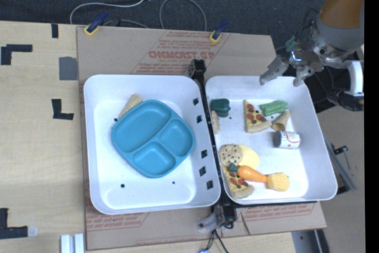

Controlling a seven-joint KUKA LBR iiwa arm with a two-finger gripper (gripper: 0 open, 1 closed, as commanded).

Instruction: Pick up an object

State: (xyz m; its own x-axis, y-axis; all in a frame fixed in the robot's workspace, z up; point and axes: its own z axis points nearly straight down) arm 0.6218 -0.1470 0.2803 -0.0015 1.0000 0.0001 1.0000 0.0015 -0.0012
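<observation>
My gripper (285, 75) hangs over the far rim of the right bin (320, 145), its two fingers spread open with nothing between them. Below it in that bin lie a pizza slice (255, 117), a green piece (273, 108), a dark green cup (219, 107), a small white and dark can (286, 139), a cookie (230, 155), a carrot (254, 174) and a yellowish bread piece (278, 181).
The left bin (95, 127) holds a blue divided plate (153, 137) with a tan item (130, 105) tucked under its far edge. Black clips run along the seam between the bins. Cables lie on the dark floor behind the bench.
</observation>
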